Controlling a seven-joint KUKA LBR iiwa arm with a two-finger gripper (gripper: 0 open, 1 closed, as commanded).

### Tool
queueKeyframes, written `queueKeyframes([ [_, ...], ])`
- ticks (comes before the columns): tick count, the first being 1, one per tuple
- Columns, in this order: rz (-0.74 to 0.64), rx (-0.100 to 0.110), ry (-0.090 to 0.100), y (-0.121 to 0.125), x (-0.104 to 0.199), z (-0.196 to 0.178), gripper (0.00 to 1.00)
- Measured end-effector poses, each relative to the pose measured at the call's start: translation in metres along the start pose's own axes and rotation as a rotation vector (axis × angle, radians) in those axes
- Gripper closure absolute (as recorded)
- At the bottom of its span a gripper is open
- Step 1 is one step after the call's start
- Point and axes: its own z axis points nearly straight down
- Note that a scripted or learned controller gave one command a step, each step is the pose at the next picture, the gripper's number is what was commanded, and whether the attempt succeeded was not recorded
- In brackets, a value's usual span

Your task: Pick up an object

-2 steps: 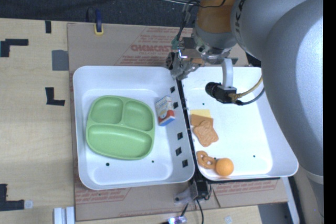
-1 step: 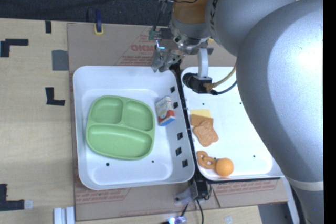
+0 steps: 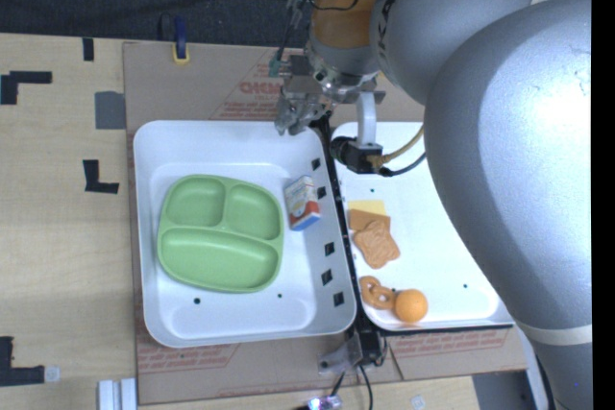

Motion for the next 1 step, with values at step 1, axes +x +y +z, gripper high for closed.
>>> queueKeyframes([
  [1,0.000,0.000,0.000,-0.0002,0.0002,-0.0006,0.00],
])
